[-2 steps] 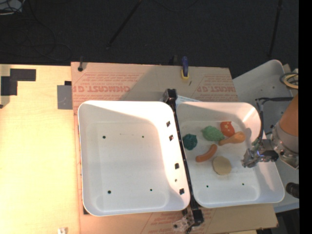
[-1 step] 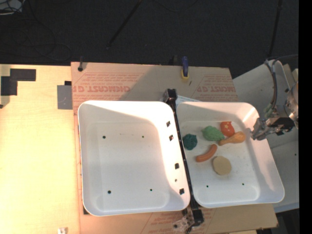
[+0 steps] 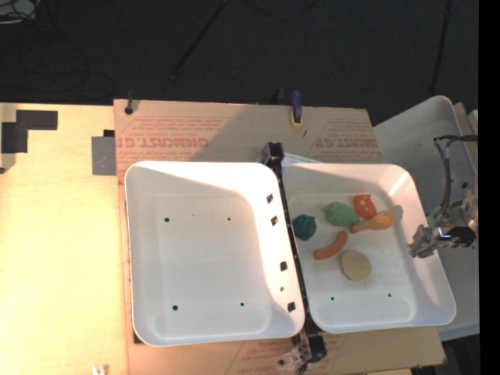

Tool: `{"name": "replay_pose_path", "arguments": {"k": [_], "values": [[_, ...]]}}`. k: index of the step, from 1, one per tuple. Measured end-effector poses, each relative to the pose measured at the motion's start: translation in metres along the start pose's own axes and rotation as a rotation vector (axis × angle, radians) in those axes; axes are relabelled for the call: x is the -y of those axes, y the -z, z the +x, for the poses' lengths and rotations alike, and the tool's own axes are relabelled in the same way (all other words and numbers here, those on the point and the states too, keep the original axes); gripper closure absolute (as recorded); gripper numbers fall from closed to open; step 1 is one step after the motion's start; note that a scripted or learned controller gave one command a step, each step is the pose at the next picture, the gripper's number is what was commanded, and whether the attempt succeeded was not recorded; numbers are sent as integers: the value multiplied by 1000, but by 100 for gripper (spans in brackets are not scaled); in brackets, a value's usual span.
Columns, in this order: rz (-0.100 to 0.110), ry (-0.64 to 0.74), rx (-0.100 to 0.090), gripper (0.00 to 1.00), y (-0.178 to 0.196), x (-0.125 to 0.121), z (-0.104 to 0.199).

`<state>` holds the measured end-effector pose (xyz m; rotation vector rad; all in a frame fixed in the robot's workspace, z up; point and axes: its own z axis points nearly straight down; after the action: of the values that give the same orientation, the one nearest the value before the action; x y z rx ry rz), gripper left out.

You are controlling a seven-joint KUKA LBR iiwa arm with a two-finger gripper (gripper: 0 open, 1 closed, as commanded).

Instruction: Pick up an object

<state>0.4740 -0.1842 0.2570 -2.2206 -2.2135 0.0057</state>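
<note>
The right bin [image 3: 391, 307] holds several small objects in its upper middle. A dark teal lump [image 3: 304, 226] lies by the divider, with a green lump [image 3: 340, 213] to its right. A red piece [image 3: 363, 205] sits beside an orange carrot-like piece [image 3: 376, 223]. Below them lie a red-orange sausage shape [image 3: 330, 245] and a tan round disc [image 3: 356, 266]. My gripper [image 3: 428, 241] shows at the bin's right rim, well to the right of the objects and apart from them, with nothing seen in it.
The left bin [image 3: 148, 287] stands beside the right one, with a black clip strip [image 3: 283, 233] between them. Both rest on a brown cardboard sheet [image 3: 203, 135]. Pale wooden bench lies to the left. White equipment and cables stand at the far right.
</note>
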Motion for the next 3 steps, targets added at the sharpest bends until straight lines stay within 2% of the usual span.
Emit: {"name": "replay_pose_path", "arguments": {"k": [3], "values": [[3,3,-1,100,30,0,-2]]}}
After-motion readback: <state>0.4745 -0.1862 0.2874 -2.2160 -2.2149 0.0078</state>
